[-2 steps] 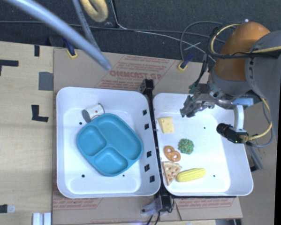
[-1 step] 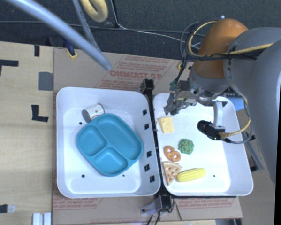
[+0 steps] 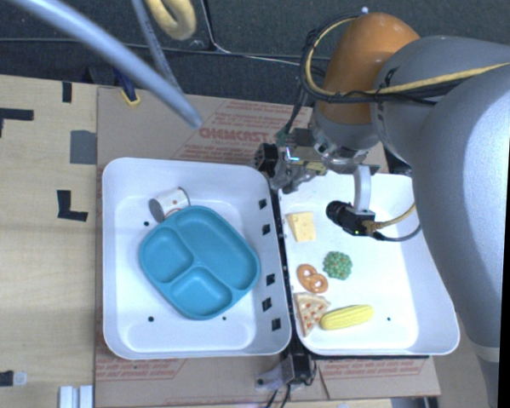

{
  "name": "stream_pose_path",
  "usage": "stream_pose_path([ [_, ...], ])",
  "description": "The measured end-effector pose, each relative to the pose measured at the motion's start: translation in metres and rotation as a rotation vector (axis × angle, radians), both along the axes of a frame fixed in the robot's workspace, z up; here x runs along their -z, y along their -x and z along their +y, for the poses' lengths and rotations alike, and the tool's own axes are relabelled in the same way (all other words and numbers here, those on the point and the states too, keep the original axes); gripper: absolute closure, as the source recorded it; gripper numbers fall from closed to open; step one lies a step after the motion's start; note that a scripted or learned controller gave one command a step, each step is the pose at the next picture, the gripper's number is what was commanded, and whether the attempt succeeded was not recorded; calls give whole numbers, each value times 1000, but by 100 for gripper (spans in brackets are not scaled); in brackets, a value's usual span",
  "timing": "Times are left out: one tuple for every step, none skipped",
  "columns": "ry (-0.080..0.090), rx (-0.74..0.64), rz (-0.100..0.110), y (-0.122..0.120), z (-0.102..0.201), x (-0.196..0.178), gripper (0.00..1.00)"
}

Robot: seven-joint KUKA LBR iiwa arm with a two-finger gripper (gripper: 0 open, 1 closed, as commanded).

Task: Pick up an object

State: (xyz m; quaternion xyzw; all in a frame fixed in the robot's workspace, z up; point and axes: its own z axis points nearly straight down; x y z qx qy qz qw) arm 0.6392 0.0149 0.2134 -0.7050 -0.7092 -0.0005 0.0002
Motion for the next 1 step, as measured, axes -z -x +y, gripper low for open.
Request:
stream_pose_path([
  [0,0,1,-6,47,-13,100],
])
